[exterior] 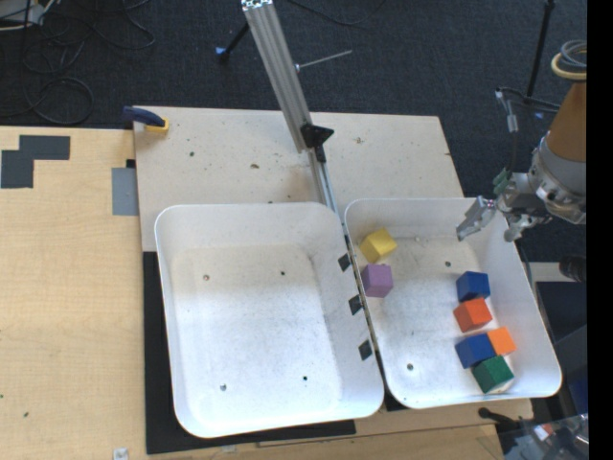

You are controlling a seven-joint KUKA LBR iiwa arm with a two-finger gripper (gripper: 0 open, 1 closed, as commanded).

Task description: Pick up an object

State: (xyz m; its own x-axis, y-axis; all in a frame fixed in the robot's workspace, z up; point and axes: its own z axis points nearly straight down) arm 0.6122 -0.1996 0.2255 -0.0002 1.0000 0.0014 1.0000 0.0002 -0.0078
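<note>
1. Seven blocks, all in the right bin (536, 377). Nearest the camera: green block (494, 373), orange block (501, 340) and blue block (472, 350) bunched together by the right wall.
2. Just behind them: red block (472, 314), then a second blue block (473, 285).
3. Purple block (377, 279) and yellow block (376, 245) sit by the divider side, well apart from that cluster.
4. Left bin (182, 257) sits alongside on the tabletop (230, 156).
5. Gripper (495, 217) hovers over the right bin's far right corner; jaws look open, nothing between them.
6. Farthest: slanted aluminium rail (280, 65), blue clamp (146, 118).
</note>
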